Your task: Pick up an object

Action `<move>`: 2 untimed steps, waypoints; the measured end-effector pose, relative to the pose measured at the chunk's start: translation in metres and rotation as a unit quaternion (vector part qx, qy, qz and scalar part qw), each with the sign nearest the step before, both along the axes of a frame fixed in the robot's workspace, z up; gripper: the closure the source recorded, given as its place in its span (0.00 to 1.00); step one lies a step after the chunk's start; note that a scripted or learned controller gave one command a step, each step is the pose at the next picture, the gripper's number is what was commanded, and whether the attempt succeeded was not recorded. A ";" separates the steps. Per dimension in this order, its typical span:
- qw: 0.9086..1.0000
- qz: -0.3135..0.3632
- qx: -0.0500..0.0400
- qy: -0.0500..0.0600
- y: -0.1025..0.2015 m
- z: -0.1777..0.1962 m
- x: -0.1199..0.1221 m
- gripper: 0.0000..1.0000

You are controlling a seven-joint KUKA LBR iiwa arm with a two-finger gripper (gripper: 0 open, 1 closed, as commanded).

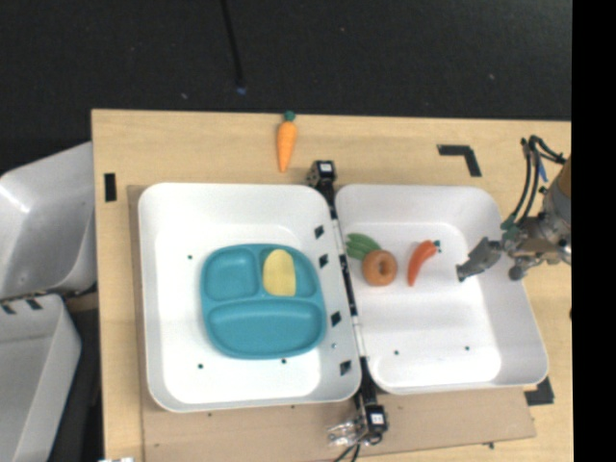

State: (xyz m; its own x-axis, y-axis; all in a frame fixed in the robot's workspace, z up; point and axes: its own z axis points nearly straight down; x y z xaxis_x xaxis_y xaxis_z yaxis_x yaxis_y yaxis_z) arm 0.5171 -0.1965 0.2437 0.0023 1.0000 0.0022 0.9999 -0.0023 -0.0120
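Gripper [493, 261] over right bin [500, 354], near its right wall; jaws spread open, nothing between them. Chili [421, 261], donut [379, 268], green item [361, 244] lie in right bin, left of gripper. Blue tray [241, 325] with yellow piece [279, 272] in left bin [173, 354]. Carrot [286, 142] on table [192, 147].

Around the orange doughnut [379, 268], the right bin [500, 354] has bare floor below and to the lower right. A green piece [361, 245] touches the doughnut's upper left; a red chilli [422, 260] stands just right of it.
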 end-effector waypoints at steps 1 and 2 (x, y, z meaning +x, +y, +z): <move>1.000 0.002 -0.002 -0.006 0.000 0.007 0.002 0.00; 1.000 0.001 -0.001 -0.004 0.006 -0.054 0.002 0.00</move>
State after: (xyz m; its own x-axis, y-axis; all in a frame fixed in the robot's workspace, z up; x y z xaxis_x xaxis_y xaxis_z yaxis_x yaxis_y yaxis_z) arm 0.5196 -0.1902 0.1892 -0.0003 1.0000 0.0001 1.0000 0.0003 -0.0048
